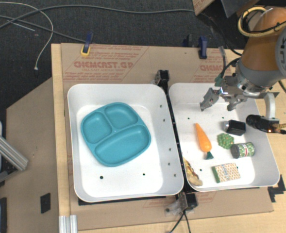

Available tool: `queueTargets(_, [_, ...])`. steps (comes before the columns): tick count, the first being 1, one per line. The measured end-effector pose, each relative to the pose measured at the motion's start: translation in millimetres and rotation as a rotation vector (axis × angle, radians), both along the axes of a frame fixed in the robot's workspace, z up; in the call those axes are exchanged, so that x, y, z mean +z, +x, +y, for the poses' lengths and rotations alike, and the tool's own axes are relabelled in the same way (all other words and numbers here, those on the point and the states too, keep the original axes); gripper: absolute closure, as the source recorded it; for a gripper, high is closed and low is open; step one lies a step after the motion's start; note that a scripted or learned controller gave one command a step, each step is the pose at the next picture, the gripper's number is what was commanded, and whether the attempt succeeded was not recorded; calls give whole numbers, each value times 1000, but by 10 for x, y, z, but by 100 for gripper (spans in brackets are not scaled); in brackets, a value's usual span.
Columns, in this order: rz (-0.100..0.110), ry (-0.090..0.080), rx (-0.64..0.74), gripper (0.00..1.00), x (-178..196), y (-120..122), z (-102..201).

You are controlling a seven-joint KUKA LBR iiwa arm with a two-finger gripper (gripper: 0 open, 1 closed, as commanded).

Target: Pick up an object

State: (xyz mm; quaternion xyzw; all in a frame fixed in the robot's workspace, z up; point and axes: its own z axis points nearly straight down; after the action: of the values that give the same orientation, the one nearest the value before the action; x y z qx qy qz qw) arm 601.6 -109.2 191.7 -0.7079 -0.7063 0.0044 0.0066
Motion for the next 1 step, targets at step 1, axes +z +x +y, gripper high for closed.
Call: queueTargets(1, [-14, -2, 3, 0, 76, 32, 1])
